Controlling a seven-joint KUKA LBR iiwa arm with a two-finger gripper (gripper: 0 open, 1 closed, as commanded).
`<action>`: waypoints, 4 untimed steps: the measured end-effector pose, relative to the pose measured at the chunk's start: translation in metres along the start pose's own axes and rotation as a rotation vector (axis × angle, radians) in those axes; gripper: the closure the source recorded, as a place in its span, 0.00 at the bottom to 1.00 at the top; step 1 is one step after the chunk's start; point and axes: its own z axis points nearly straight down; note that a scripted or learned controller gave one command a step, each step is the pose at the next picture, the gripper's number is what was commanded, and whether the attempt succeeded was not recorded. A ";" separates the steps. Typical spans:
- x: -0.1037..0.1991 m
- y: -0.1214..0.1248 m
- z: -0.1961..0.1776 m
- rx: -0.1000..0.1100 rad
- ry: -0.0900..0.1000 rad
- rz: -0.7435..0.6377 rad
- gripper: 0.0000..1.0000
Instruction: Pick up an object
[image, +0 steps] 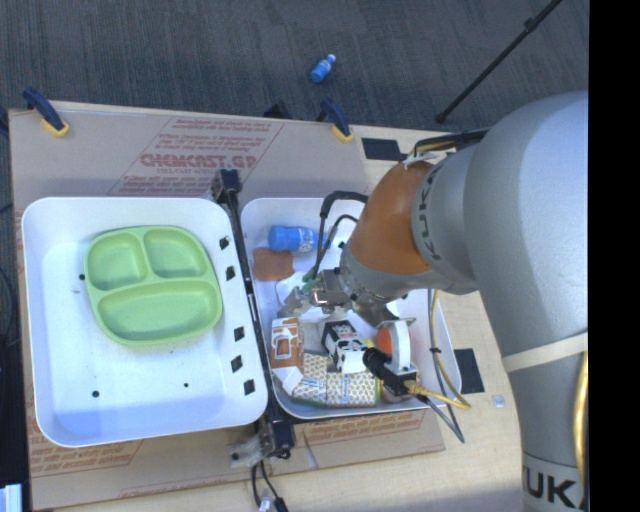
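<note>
My gripper (345, 345) hangs low inside the right bin (262, 215), over a pile of small objects near the bin's front. Around it lie a patterned packet (335, 390), a small brown-and-white carton (285, 343), an orange-and-white item (393, 345) and a brown block (272, 264). A blue object (291, 238) rests at the bin's far end. The arm's grey body and orange band (385, 235) cover much of the bin's right side. The fingertips are lost among the clutter.
The left bin (60, 400) holds a green divided plate (152, 283). A black clamp bar (240, 290) runs between the bins. Blue clamps (47, 112) grip the cardboard's far edge. A small blue bottle (321, 68) lies on the floor beyond.
</note>
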 end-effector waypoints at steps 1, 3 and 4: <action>0.009 0.089 -0.001 -0.004 0.000 0.003 0.00; 0.009 0.089 -0.011 -0.002 0.001 0.000 0.00; 0.009 0.089 -0.022 -0.003 0.001 -0.002 1.00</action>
